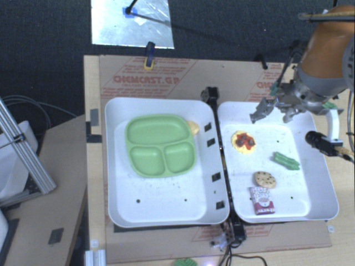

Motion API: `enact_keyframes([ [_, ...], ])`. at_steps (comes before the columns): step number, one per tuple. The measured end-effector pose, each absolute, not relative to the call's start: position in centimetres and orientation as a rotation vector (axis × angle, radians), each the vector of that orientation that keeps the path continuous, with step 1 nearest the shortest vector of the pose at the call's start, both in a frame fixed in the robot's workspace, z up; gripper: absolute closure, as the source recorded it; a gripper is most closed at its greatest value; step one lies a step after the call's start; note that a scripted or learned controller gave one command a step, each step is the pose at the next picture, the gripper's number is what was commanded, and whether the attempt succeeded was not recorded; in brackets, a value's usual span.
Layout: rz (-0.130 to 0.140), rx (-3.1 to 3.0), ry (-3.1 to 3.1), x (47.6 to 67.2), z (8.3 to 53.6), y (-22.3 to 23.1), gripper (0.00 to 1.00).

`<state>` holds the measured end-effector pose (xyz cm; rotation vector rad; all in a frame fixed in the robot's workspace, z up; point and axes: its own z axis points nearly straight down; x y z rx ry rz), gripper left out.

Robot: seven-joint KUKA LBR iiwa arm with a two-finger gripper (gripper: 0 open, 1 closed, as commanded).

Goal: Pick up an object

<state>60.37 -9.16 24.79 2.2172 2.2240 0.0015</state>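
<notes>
The right bin [316, 204] holds a small pizza slice with red topping [244, 141], a green bean pod [286, 160], a chocolate-chip cookie [265, 179] and a red-and-white snack packet [262, 200]. My gripper [273, 112] hangs over the bin's far edge, up and to the right of the pizza slice. Its two grey fingers are spread apart with nothing between them. The left bin [116, 204] carries a green divided plate [161, 144], and a small yellow object [192, 127] peeks out at the plate's upper right corner.
A black clamp strip [217, 148] runs between the two bins. A black cylinder on the arm's side [319, 140] juts over the right bin's right edge. A shiny metal sheet [132, 14] lies beyond the bench at the back. Aluminium framing [25, 154] stands at left.
</notes>
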Motion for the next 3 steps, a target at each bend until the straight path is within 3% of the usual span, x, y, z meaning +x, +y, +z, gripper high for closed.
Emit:
enact_keyframes([
  [1, -0.006, 2.23, 2.22, 48.2, 23.1, -11.3, 0.0],
  [2, 0.001, 2.218, 2.219, 52.7, 7.8, -13.1, 0.0],
  [3, 0.003, 2.219, 2.22, 52.7, 9.5, -13.0, 1.0],
])
